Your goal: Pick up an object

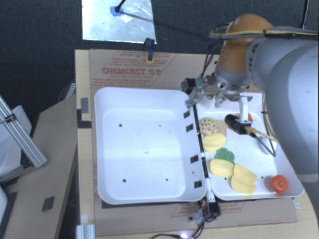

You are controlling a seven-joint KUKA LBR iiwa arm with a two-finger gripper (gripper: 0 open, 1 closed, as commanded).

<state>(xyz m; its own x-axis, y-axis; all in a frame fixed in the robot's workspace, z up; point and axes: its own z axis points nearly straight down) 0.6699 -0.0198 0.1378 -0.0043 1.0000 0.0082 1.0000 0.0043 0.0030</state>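
The arm reaches in from the right, its orange band (238,48) high over the far edge of the bench. The claw (203,92) hangs over the far left corner of the right bin (291,179), close to the seam where it meets the left bin (107,96). The wrist hides its tips at this slant, so I cannot tell whether the claw is spread or pressed together, or whether it touches the bin's rim. All the things to pick lie in the right bin, nearer than the claw. A round, speckled brown cookie (209,126) lies closest to the claw, just near of it and apart from it, against the bin's left wall. A yellow slice (214,142) touches the cookie's near edge. A small green piece (225,155) sits just near of that slice. Three further yellow slices (243,174) bunch together toward the near wall, overlapping one another. A red ball (278,183) rests by itself in the near right corner, well apart from the claw. Both bins sit on a cardboard sheet (132,69) printed in red.
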